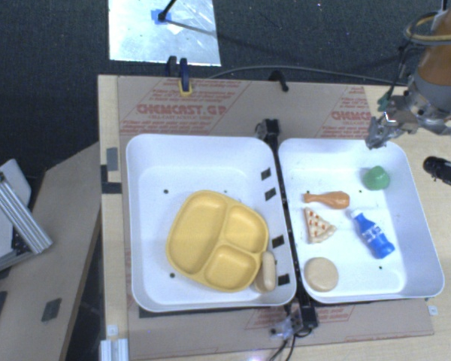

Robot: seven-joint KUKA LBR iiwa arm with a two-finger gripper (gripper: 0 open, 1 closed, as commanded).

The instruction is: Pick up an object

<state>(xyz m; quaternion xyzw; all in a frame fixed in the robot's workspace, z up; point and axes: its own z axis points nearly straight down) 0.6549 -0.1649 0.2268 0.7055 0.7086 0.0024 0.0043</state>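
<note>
The right bin (413,224) holds a green round toy (376,177), a brown chicken drumstick (328,198), a pizza slice (317,225), a blue bottle (373,235) and a tan round bun (321,274). My gripper (379,135) hangs over the bin's far right corner, just above and behind the green toy, with nothing seen in it. The fingers are too small and dark to read.
The left bin (154,171) holds a yellow divided plate (216,241) with a beige oblong piece (267,271) at its right edge. A black divider with clips (279,194) runs between the bins. A metal frame (15,209) stands at the left.
</note>
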